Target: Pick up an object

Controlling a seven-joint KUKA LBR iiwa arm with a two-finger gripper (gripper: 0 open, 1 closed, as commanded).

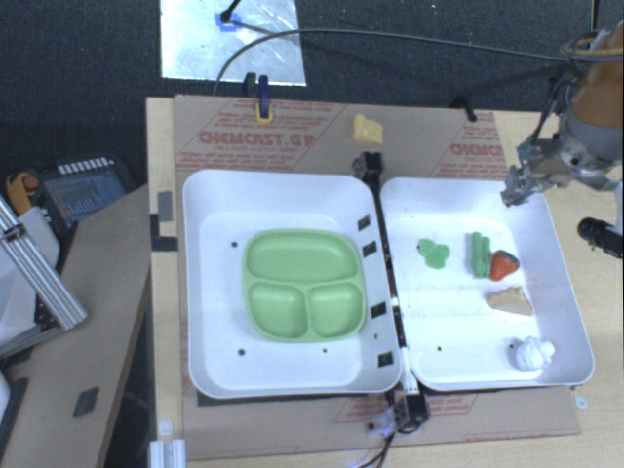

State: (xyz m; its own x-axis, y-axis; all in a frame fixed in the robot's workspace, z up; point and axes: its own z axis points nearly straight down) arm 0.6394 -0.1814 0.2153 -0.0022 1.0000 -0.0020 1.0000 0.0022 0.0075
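— Where's the hand [517,188]?
— Over the right bin [556,261]'s far edge; grip unreadable. Carrot [502,264], broccoli [434,253] lie apart below.
— Any writing?
— "CHEMCAST" on the board [255,136].

bare floor in right bin [458,310] left of toys [492,261].

The bench [166,359] bears two white bins [214,359] on cardboard [322,130].

Left of end effector [515,191]: pale green divided plate [301,285] in white bin [210,291]. Below it: green toys [434,253], red-orange strawberry [503,264], white ball [529,355].
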